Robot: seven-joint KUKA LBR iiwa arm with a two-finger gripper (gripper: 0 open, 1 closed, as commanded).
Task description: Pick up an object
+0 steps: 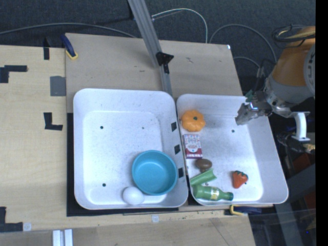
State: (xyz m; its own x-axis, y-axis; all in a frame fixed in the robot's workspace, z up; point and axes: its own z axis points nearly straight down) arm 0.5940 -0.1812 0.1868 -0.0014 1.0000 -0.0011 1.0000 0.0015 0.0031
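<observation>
Nothing is picked up yet, we judge: our gripper (245, 114) hangs over the right bin (266, 137) near its far-right edge, finger state unreadable, while the pumpkin (193, 121), strawberry (239, 178) and green bottle (212, 193) lie loose inside.
</observation>
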